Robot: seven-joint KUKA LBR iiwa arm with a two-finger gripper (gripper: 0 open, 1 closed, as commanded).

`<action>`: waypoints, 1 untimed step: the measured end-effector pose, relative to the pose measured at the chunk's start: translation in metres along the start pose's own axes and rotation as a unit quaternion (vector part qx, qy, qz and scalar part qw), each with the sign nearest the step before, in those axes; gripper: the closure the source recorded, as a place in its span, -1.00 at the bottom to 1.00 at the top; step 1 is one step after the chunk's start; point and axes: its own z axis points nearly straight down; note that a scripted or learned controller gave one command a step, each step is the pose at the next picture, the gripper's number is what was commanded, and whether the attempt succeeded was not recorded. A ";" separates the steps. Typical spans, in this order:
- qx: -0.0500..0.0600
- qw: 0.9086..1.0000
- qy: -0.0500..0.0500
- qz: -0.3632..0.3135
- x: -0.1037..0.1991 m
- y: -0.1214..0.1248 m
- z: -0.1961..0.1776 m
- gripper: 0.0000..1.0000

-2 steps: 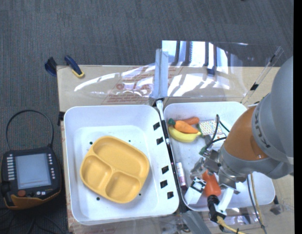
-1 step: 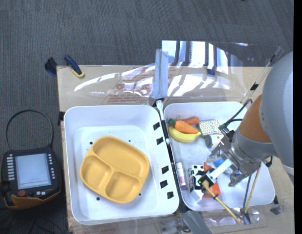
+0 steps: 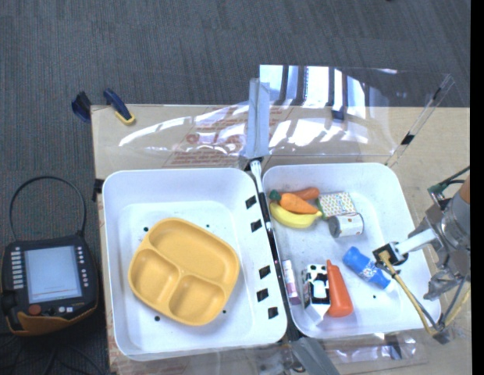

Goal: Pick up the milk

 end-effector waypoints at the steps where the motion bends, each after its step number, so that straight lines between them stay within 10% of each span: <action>1: -0.001 1.000 0.001 -0.015 0.038 -0.041 -0.051 -1.00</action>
